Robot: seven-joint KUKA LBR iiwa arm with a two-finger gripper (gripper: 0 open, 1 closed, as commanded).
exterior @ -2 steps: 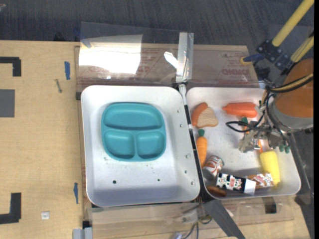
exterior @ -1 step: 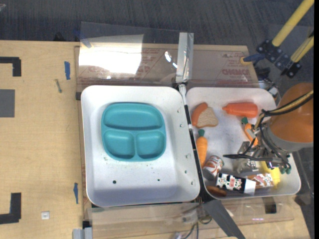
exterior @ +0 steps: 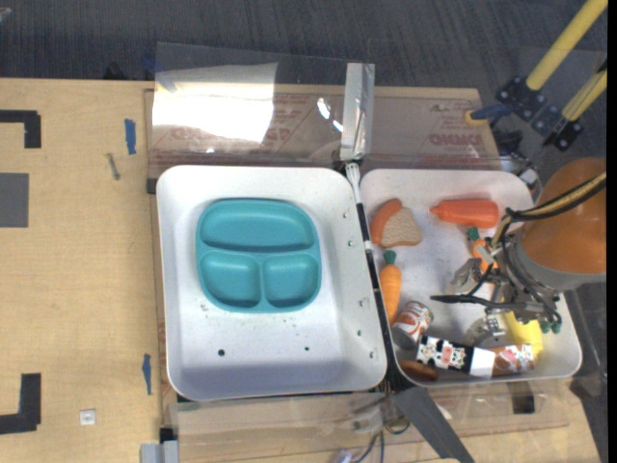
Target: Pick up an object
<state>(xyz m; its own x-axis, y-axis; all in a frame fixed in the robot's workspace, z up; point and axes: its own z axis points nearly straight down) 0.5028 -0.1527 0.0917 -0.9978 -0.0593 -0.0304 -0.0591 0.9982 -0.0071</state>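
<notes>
The pincer (exterior: pixel 479 292) hangs low inside the right bin (exterior: pixel 569 360), beside a toy carrot (exterior: pixel 389 288). I cannot tell its state.

Robot lab, plywood bench (exterior: pixel 77 287), white bins (exterior: pixel 183 201), clamps (exterior: pixel 540 114)

The arm enters from the right edge of the camera view, and what shows of it is mostly its orange band (exterior: pixel 576 222), a rounded mass seen from above with grey metal beneath it. Dark cables loop across the band's upper left side. Below and to the left of the band hangs the wrist, a cluster of grey and black hardware. The gripper (exterior: pixel 479 295) points down and leftward from the wrist, its thin dark parts spread low.
</notes>
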